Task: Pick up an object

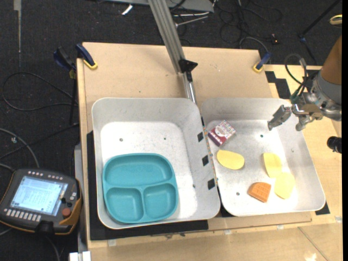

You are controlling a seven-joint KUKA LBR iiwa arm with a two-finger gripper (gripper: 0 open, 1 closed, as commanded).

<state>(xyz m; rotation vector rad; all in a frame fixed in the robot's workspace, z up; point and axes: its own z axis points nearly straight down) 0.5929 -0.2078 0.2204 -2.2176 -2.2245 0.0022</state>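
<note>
Table: carrying two white bins side by side, with clamps sitting at its far corners.
Left bin: holding one thing, a teal tray.
Right bin: holding the five small things that are the candidates for picking.
Arm: reaching in from the right, with its wrist hanging over the far right corner of the right bin.
Tray: lying flat in the near half of the left bin, showing three compartments.
Pincer: standing spread, two fingers apart with nothing between them, well apart from every piece.
Packet: lying near the bins' shared wall at the far left of the right bin; probably light and crinkly, so likely slipping under a pinch.
Oval: lying just nearer than the packet; looking like a flat yellow piece, best taken across its short width.
Yellow pair: lying at the right, touching or nearly so; crowding is making a clean grip harder.
Waffle: lying near the front rim beside the pair; small, apparently stiff and ridged, probably the surest hold by opposite edges.
</note>
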